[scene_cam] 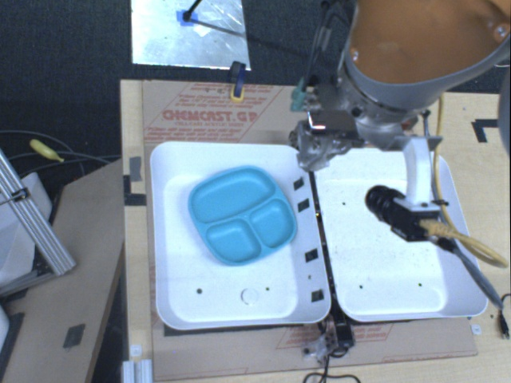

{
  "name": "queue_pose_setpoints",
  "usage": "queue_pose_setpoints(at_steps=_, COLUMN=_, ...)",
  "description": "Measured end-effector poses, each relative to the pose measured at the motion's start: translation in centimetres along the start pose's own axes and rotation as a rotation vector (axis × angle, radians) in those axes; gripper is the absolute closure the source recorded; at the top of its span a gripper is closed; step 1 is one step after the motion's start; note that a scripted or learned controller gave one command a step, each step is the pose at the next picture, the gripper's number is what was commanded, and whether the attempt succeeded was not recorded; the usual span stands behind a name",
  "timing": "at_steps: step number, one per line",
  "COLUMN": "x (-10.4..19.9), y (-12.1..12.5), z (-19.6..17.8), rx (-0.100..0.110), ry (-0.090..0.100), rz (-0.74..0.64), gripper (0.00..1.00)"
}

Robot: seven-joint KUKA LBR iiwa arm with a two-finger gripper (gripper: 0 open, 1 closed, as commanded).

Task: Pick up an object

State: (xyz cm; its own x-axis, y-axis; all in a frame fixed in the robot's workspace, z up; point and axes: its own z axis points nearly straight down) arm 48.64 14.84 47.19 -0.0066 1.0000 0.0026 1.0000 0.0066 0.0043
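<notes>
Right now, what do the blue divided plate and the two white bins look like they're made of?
Blue divided plate: probably molded plastic, going by its uniform color, rounded compartment edges and soft sheen.
White bins: seemingly thin formed plastic, smooth with rounded corners and a slightly glossy finish; painted metal can't be ruled out.

Two white bins point(172, 294) are sitting side by side on a cardboard sheet point(207, 114), a shiny metal plate point(160, 22) lying beyond them at the far left.
</notes>
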Motion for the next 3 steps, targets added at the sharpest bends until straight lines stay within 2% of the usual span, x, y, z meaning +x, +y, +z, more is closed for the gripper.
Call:
queue_pose_setpoints(at_steps=1, x=0.0, y=0.0, z=1.8, rx=0.002, ry=-0.002, rz=0.003, gripper=1.0)
queue_pose_setpoints(at_steps=2, x=-6.3, y=0.0, z=-4.9, rx=-0.006, ry=-0.002, rz=0.011, gripper=1.0)
queue_pose_setpoints(at_steps=3, x=2.8, y=-0.1, z=1.5, rx=0.008, ry=-0.002, rz=-0.005, gripper=1.0)
